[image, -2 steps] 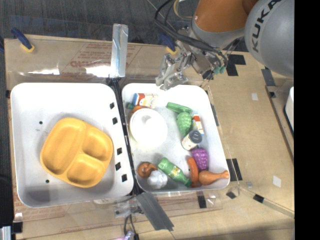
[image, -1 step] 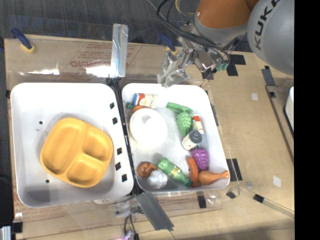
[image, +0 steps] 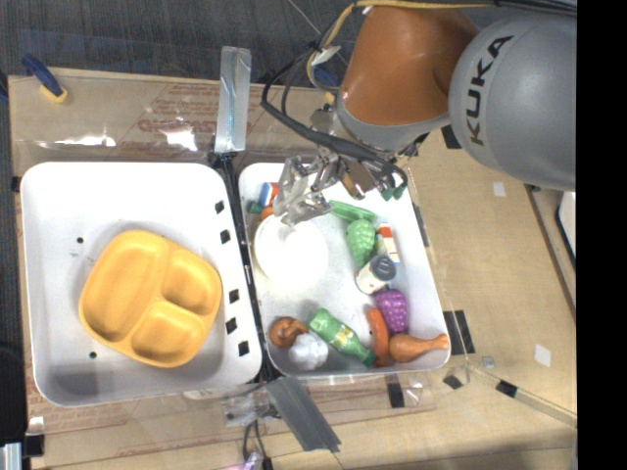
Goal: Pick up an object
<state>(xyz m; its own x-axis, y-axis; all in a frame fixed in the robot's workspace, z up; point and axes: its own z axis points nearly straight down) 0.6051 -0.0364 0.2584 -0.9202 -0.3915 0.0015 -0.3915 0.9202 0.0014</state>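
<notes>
Right bin (image: 428, 262) of toys lies under end effector (image: 304, 192), finger state unclear.

yellow tray (image: 149, 297) | purple grapes (image: 392, 308) | green bottle (image: 339, 333) | white bins (image: 39, 262)

Yellow tray (image: 150, 298) in left bin (image: 39, 194) — toys crowd right bin (image: 429, 272).

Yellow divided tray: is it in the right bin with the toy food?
No, the yellow divided tray lies alone in the left bin.
</notes>
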